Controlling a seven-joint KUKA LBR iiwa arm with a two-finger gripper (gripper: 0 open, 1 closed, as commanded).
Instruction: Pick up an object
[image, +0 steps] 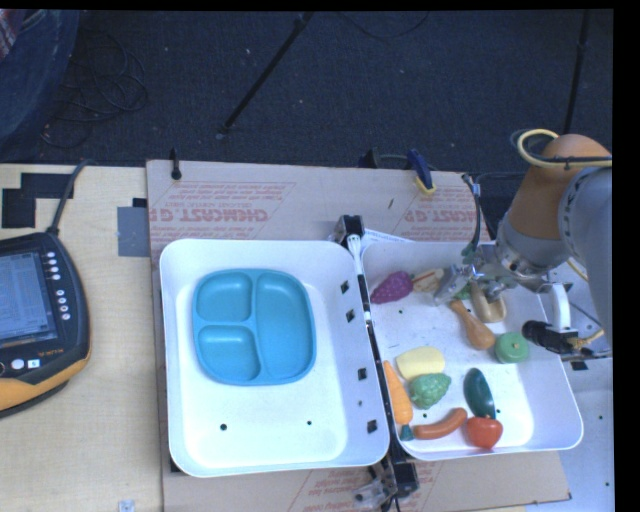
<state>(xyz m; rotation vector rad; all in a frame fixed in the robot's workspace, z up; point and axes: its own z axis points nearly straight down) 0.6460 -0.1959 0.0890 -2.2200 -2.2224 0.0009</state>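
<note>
The tan sausage-shaped toy (472, 322) lies in the right bin (545, 425), just under the gripper (470, 285), whose opening cannot be told. A purple grape bunch (392, 288) and a green round piece (512, 347) sit close by; a slanted approach may nudge the toy aside or snag a neighbour.

Left bin (190, 420): only the blue divided plate (254, 326) in it, open floor around it, widest along the near wall. Right bin (555, 420) is crowded. My gripper (478, 285) sits at its far side among the purple grapes (392, 288) and a tan piece (472, 324). Green round piece (512, 347) near the right wall. Near half packed: yellow block (420, 361), green lump (428, 389), carrot (397, 392), dark cucumber (478, 391), sausage (438, 426), tomato (484, 431). Small bare patch mid-bin, left of the tan piece.
</note>
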